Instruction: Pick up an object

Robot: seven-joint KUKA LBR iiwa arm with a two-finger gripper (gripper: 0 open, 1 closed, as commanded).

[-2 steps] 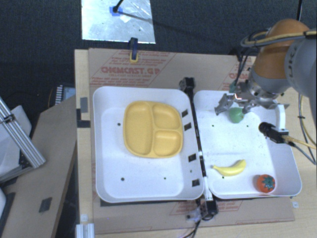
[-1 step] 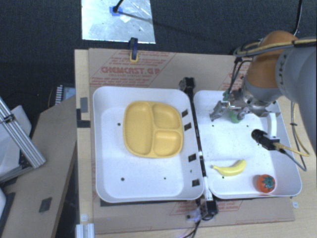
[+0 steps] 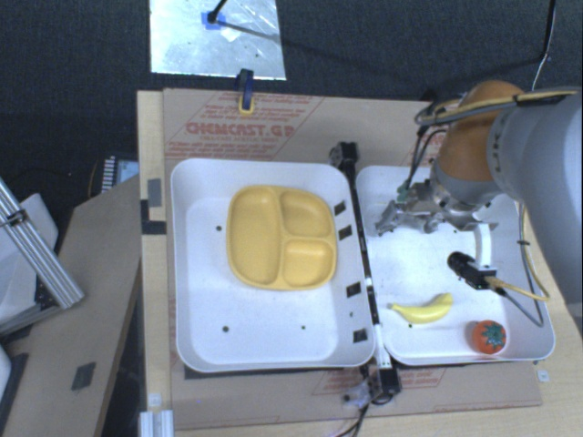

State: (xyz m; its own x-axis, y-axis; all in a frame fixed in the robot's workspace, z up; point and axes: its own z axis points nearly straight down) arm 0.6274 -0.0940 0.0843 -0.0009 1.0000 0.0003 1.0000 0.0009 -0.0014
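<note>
A yellow banana [image 3: 422,309] lies near the front of the right bin [image 3: 412,260]. An orange-red round fruit with a green top [image 3: 487,336] sits in that bin's front right corner. In the left bin [image 3: 202,291] rests a yellow divided plate [image 3: 280,237]. My gripper [image 3: 402,214] hangs low over the back half of the right bin, well behind the banana and apart from it. The grey arm with its orange band [image 3: 468,146] comes in from the right and covers the bin's back right part. I see nothing between gripper and bin floor.
A black divider with clips [image 3: 357,244] runs between the bins. Both bins stand on brown cardboard [image 3: 239,127]. A black cable fitting [image 3: 468,269] hangs off the wrist above the right bin. A shiny metal sheet [image 3: 217,24] lies behind the bench.
</note>
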